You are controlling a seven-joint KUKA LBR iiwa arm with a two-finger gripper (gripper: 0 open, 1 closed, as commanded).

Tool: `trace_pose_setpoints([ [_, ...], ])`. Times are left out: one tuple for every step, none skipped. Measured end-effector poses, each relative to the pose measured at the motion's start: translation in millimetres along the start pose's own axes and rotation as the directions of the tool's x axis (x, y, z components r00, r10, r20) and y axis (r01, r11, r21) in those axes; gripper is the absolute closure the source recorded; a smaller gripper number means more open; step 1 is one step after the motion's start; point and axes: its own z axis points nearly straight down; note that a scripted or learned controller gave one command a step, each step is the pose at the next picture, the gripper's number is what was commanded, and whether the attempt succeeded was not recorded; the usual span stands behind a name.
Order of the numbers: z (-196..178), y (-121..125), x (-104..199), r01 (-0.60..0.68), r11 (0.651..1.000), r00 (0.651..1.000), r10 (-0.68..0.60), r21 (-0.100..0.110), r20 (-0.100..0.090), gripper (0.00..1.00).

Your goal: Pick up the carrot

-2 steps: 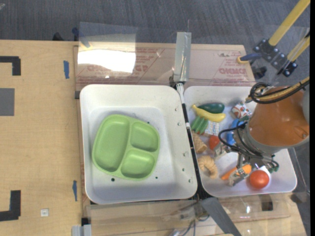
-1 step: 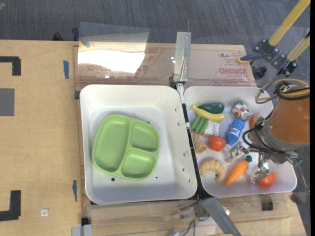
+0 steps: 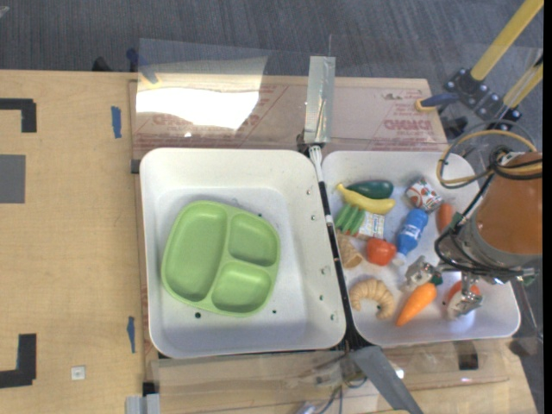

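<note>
Two white bins sit on a wooden bench; the arm (image 3: 511, 214) hangs over the right bin (image 3: 504, 317), gripper (image 3: 442, 283) spread wide around nothing, just above the carrot (image 3: 417, 304) beside a croissant (image 3: 372, 294).

Wooden bench (image 3: 60, 257) bears two white bins (image 3: 164, 257).

robot lab for sure | plywood bench (image 3: 60, 231) with black tape marks | two white bins (image 3: 164, 188) bolted side by side | toy food pile | cables on the arm (image 3: 509, 214) | grey carpet floor
</note>
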Motion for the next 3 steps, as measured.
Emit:
trace_pose_setpoints([
  [-1,11,-5,0.030,1.000,1.000,-0.030,-0.002,-0.005,0.00],
  [-13,11,-12,0.030,1.000,1.000,-0.030,0.005,0.007,1.00],
  [-97,47,-90,-0.335,0.942,0.942,0.335,-0.006,-0.006,1.00],
])
